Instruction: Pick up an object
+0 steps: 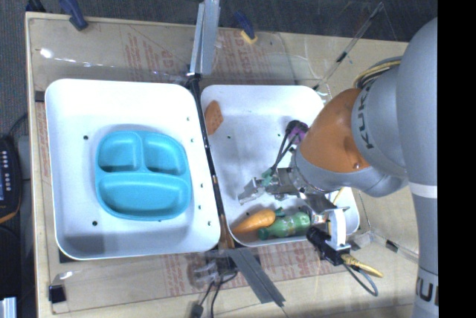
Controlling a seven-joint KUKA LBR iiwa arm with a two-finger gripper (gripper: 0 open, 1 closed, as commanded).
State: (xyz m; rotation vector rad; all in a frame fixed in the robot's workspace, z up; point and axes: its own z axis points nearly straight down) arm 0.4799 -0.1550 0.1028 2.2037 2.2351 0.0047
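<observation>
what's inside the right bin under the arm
A carrot and a green bottle lie at the right bin's near wall, a brown piece far left. The arm covers the rest.

One camera hangs fixed above the desk (119, 272), looking down at a slant and far enough back to take in both white bins (67, 160) side by side; the arm (387, 138) enters from its right.

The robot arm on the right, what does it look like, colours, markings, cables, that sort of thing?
The arm is a thick, rounded grey body with a glossy orange band above the wrist and dark lettering on the orange part. Thin dark cables loop beside the wrist. The gripper is a small metallic grey piece, and a white block with black fittings sits below the wrist.
</observation>
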